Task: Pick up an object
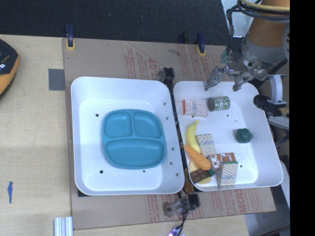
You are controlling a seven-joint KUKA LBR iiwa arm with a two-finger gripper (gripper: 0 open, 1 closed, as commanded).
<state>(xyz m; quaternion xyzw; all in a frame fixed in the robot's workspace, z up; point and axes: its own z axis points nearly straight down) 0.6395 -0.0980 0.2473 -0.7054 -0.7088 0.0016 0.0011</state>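
Left bin [78, 132]: blue tray [133, 138] fills the middle; bare floor rings it.
Right bin [268, 146]: lower left crowded with banana [192, 134], carrot [197, 157] and packets [224, 167].
Right bin, top: can [218, 103] and sachet [195, 107] lie just below the tool [225, 80].
Right bin, right side: green ball [243, 135] alone, open floor around it.

Two bins [78, 132], one plate [134, 137], one banana [192, 135], one carrot [197, 157].

Arm [266, 14] cut off at top edge; label print on small packet [195, 107] illegible.
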